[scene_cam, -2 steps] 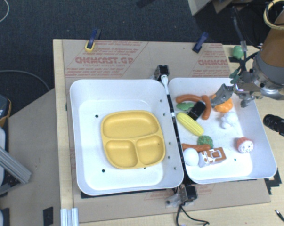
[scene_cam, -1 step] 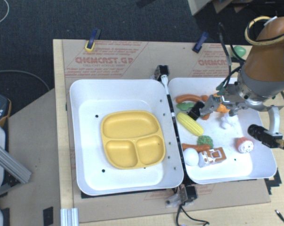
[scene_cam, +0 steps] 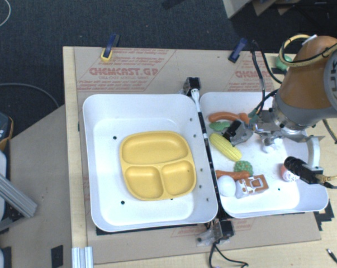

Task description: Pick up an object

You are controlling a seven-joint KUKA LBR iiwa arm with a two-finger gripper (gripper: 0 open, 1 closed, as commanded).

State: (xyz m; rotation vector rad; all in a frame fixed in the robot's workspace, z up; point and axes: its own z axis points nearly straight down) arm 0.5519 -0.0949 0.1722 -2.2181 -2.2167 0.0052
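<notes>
The hand (scene_cam: 242, 132), its grip state unclear, hovers beside the corn cob (scene_cam: 224, 147).

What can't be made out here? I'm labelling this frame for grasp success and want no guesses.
- Gripper: in the camera view, too small and dark to tell its finger state.
- Right bin: its upper right part is covered by the arm.
- Small toys by the corn: the white and orange pieces are too small to identify.
</notes>
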